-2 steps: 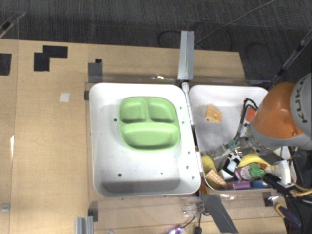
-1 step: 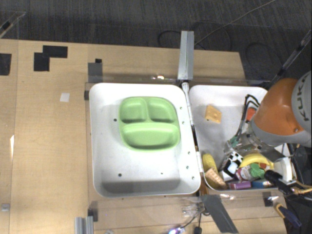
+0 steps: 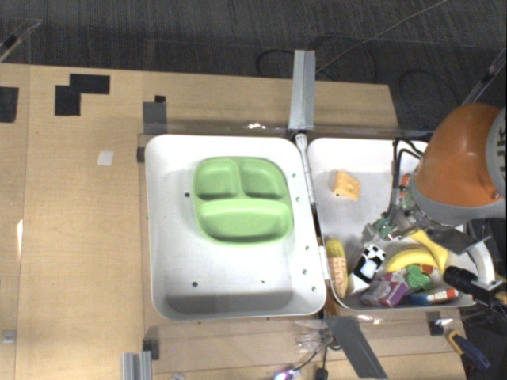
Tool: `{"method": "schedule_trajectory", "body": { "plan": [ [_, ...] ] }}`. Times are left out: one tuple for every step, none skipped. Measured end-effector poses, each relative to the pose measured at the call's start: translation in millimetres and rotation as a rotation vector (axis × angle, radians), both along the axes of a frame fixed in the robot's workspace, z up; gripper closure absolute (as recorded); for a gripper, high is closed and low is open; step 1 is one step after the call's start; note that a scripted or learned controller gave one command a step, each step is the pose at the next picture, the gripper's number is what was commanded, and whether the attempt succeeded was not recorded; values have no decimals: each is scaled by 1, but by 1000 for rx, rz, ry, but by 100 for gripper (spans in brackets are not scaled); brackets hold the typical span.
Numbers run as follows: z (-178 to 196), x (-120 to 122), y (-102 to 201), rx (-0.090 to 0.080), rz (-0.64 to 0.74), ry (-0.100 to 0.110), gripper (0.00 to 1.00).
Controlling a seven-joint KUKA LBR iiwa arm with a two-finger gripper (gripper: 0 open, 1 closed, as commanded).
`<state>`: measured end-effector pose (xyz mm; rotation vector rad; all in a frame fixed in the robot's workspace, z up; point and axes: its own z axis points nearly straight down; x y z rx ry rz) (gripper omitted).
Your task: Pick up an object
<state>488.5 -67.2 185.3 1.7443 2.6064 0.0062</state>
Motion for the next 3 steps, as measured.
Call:
{"method": "schedule_trajectory", "body": {
  "plan": [
    [6, 45, 26, 2, -317, 3, 100],
    [64, 66, 6, 1, -222, 1, 100],
    [64, 66, 6, 1, -222, 1, 0]
  ]
}}
